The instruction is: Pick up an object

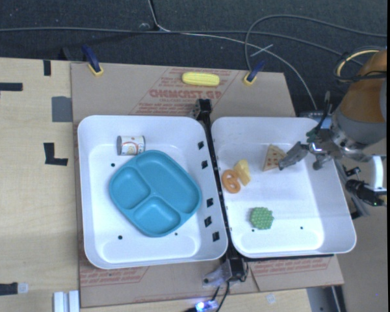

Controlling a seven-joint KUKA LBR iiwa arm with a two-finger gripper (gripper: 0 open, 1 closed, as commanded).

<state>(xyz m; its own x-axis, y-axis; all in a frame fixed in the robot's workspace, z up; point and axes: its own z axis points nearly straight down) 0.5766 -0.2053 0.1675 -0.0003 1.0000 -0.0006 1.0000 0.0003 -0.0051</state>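
The right bin (312,194) holds a tan wedge-shaped piece (272,156), a small yellow block (242,171), an orange ring (231,182) and a green bumpy ball (262,218). My gripper (303,155) hangs over the bin's upper right part, just right of the tan wedge, with its dark fingers spread apart and nothing between them. The arm's grey wrist and orange band sit at the far right.
The left bin (91,194) holds a blue divided plate (155,192) and a small can lying on its side (130,145). A yellow banana-like object (200,78) lies on the cardboard behind the bins. Cables run across the dark floor at the back.
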